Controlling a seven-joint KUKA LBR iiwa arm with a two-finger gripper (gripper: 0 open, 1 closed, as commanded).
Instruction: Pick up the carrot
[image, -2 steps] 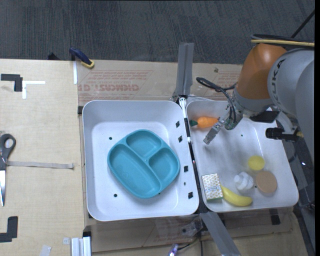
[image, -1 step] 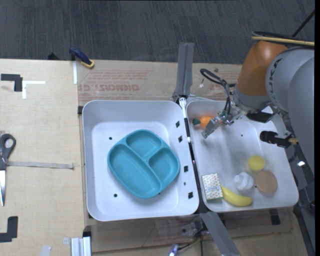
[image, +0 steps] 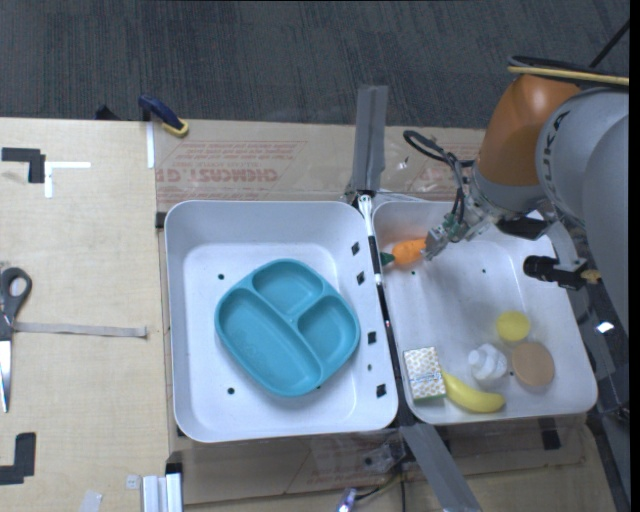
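1. Carrot (image: 407, 252) lies in the right bin (image: 560, 400), close against its left wall near the far corner, its green end pointing toward the divider between the bins.
2. Seen from above, my gripper (image: 440, 238) sits low at the carrot's right end, touching or just short of it; I cannot tell how it is set.
3. My arm (image: 560, 140) reaches in from the right, orange band above the wrist.
4. Near the front of the same bin lie a banana (image: 472, 395), a small patterned box (image: 424, 373), a white object (image: 488, 363), a yellow ball (image: 513, 325) and a tan disc (image: 532, 365).
5. Left bin (image: 190, 400) holds a blue divided plate (image: 288, 326).
6. Scissors (image: 10, 320) lie on the bench far left.
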